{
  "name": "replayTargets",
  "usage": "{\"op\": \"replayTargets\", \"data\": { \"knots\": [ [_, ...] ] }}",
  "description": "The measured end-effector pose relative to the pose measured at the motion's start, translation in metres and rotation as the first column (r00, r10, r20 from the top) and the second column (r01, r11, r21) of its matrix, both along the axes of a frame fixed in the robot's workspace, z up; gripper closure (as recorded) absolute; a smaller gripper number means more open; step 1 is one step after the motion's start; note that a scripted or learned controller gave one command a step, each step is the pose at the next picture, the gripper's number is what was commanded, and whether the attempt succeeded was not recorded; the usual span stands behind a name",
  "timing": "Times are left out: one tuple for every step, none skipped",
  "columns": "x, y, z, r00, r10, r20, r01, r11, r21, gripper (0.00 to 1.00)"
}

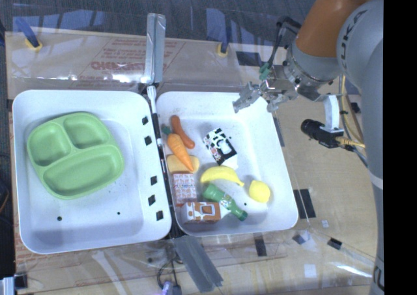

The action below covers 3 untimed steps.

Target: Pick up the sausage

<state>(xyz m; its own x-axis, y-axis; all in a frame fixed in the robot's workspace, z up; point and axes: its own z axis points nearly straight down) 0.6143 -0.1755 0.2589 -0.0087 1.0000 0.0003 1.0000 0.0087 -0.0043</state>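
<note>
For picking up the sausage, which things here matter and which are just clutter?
For the job: slim reddish-orange sausage; grey two-finger gripper.

Lying about: orange carrot, yellow banana, yellow lemon, green bottle, black-and-white carton, green divided plate in left bin.

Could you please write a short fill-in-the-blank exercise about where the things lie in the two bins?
1. The green divided plate lies in the ____ bin.
2. The sausage lies in the right bin, near its ____ wall.
3. The pincer hangs over the right bin's ____ rim.
4. The banana lies beside a yellow ____.

Missing words: left; left; far; lemon
</note>
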Motion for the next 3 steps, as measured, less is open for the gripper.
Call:
{"op": "replayTargets", "data": {
  "knots": [
    [0.041, 0.026, -0.134, 0.981, -0.193, -0.001, 0.193, 0.981, 0.001, 0.0],
    [0.042, 0.066, -0.167, 0.963, -0.269, -0.001, 0.269, 0.963, 0.0, 0.0],
    [0.043, 0.068, -0.157, 0.965, -0.263, -0.003, 0.263, 0.965, 0.0, 1.0]
  ]
}}
